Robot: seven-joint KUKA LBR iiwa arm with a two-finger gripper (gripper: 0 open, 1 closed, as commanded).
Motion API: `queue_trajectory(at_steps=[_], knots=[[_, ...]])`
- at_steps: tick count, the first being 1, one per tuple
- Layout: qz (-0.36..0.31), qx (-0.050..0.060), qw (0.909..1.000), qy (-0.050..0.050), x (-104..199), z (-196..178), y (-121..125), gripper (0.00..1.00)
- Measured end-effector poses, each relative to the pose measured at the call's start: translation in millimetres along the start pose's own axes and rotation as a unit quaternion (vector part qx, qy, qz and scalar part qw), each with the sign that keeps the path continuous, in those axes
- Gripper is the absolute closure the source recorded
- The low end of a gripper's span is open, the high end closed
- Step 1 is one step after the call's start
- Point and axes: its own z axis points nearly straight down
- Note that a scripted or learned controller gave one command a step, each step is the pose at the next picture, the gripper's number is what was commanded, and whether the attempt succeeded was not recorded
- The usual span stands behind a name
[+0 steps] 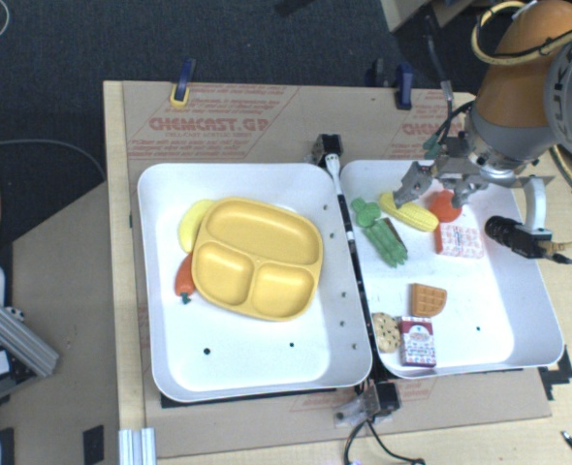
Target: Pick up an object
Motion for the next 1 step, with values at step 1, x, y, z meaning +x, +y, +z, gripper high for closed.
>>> queue_trajectory(at_steps=[1], knots=[[-0.001,-0.007,1.0000,-0.001,0.1,-7.3,2.9,0.00]])
